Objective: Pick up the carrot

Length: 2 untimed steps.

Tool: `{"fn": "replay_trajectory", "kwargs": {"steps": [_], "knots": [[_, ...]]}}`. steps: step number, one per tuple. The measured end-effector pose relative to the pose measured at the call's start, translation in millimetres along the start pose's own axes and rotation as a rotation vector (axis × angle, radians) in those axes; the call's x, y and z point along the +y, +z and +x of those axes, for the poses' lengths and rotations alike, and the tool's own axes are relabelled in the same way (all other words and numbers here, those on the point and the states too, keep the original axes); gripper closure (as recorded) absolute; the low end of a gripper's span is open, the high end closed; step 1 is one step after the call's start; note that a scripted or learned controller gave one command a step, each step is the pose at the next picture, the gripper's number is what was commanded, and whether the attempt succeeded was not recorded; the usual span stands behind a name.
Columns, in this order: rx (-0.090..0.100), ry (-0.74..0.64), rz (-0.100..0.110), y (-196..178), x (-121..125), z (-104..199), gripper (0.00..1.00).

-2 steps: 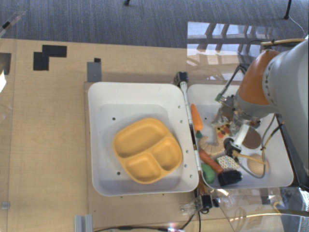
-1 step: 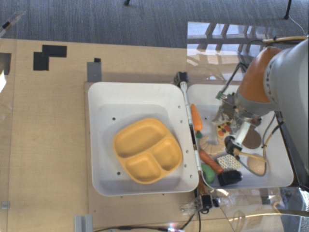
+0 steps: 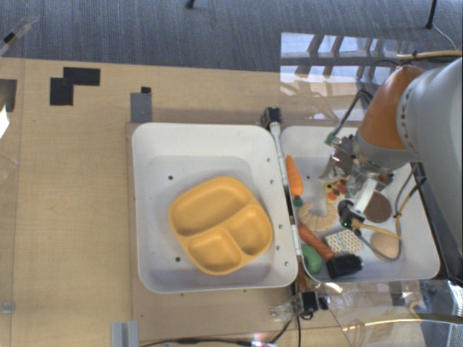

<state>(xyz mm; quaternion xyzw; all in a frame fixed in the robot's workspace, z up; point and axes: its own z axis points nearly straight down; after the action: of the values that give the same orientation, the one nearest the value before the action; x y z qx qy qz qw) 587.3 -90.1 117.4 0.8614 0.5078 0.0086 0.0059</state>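
Note:
An orange carrot (image 3: 292, 175) with a small green end lies lengthwise along the left wall of the right bin (image 3: 423, 262), near the divider. A second, redder carrot-like piece (image 3: 316, 241) with a green end lies lower down against the same wall. My gripper (image 3: 341, 170) hangs over the upper middle of the right bin. It is to the right of the orange carrot and apart from it, with nothing seen in its grip. The wrist hides its fingertips.
The left bin (image 3: 152, 194) holds a yellow divided plate (image 3: 221, 225). Around the carrots in the right bin lie a tan cookie (image 3: 312, 212), a small red-yellow toy (image 3: 334, 190), a brown disc (image 3: 378, 207), a wooden spoon (image 3: 387, 245), a patterned pad (image 3: 345, 241) and a black block (image 3: 343, 266).

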Motion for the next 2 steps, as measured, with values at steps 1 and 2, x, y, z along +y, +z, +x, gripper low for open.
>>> {"fn": "replay_trajectory", "kwargs": {"steps": [1,2], "knots": [[-0.008,0.286,0.013,-66.6,25.6,64.9,1.0],[-0.01,0.287,0.015,-65.8,25.5,63.7,0.0]]}}
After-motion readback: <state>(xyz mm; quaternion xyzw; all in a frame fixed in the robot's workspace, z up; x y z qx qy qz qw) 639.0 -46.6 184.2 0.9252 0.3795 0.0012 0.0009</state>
